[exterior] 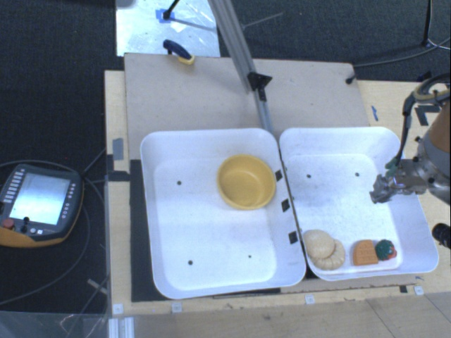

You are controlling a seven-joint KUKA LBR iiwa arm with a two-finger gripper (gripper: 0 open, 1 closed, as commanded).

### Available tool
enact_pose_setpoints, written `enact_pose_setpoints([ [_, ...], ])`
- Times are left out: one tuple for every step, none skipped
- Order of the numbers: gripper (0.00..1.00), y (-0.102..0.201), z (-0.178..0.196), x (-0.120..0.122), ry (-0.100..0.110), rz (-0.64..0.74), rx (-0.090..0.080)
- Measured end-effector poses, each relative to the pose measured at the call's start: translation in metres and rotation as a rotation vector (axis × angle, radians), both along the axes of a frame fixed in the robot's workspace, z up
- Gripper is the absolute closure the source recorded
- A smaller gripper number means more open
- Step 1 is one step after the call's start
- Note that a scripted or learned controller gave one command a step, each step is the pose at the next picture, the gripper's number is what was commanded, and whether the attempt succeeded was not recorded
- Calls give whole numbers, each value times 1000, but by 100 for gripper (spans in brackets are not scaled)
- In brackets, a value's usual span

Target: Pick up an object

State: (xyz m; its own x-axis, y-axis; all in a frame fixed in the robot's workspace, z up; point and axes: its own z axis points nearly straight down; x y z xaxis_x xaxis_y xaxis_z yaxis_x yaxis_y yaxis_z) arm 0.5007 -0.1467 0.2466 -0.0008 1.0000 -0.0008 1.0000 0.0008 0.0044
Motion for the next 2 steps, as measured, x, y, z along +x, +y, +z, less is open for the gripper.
enact_pose_setpoints([
  [100,51,8,15,3,4,1],
  [100,95,11,29,3,4,2],
])
